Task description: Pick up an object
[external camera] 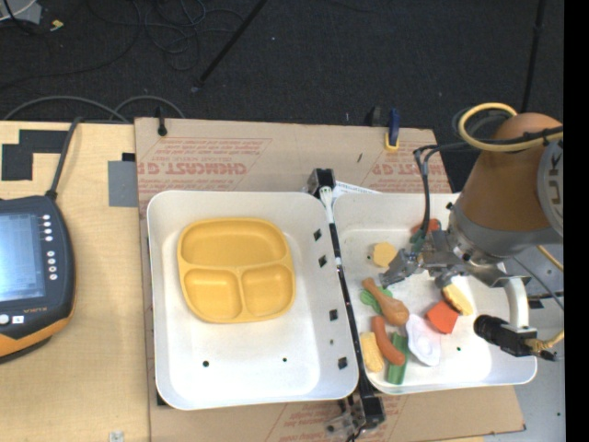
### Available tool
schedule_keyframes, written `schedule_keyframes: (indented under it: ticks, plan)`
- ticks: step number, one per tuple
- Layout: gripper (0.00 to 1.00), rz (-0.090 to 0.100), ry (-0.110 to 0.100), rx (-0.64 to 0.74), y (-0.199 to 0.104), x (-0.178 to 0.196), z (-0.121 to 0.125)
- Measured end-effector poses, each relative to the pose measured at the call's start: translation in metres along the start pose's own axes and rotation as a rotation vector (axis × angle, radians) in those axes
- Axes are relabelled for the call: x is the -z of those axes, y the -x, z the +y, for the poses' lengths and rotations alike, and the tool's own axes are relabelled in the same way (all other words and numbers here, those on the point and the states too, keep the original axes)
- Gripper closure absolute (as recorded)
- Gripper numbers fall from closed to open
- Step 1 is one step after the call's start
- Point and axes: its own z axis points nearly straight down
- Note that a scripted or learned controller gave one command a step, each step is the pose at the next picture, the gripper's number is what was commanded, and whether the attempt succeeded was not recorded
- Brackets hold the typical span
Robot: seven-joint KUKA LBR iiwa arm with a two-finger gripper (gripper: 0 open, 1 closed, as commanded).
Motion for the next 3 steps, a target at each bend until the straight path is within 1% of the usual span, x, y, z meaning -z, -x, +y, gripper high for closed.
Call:
schedule_keyframes:
  ticks: [1,2,3]
  plan:
    - [0.0,-0.001,0.002,-0.002,0.016,-0.117,-0.036]
    - [1.0,-0.001,0.004,-0.007,0.019,-0.103,-0.035]
    - [1.0,0.002,0.013,0.008,-0.059,-0.009,0.016]
